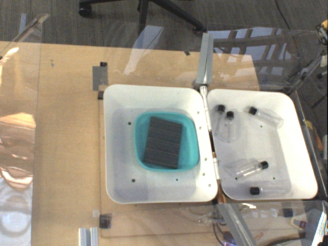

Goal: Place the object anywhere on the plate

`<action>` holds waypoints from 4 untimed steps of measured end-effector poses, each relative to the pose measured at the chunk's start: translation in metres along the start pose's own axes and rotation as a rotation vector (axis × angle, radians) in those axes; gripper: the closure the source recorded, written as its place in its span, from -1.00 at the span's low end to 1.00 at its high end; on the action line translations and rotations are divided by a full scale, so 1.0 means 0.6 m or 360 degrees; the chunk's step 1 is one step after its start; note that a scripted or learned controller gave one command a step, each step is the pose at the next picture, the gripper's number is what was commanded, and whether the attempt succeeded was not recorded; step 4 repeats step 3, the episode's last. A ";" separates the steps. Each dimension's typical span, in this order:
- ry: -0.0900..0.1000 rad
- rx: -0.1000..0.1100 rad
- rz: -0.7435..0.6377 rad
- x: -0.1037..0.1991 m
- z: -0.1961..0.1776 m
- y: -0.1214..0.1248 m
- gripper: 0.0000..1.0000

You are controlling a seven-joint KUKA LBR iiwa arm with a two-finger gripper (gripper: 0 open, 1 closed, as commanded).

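Dark grey ribbed rectangular block point(163, 142) lies flat on the teal plate point(190, 152), slightly tilted, centre-left of frame. Plate is squarish w/ rounded corners, glossy, sitting in the left white bin point(154, 188), which is smooth plastic w/ rounded rim. Right bin point(294, 186), touching it at a centre divider, holds clear vials w/ black caps point(251, 168), scattered, plus a loose black cap point(254, 190) near its lower edge. Bench point(56, 152) is light wood. Black chair base point(143, 4) at top. Gripper: out of frame, can't tell its state.
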State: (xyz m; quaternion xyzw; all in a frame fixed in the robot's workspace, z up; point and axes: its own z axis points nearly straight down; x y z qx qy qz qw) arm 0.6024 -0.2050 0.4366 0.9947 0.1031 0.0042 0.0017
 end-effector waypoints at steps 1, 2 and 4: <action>-0.0001 -0.0001 -0.0002 0.000 0.000 0.000 -1.00; 0.0001 -0.0001 -0.0003 0.095 0.003 0.018 -1.00; 0.0002 -0.0001 -0.0002 0.095 0.002 0.018 -1.00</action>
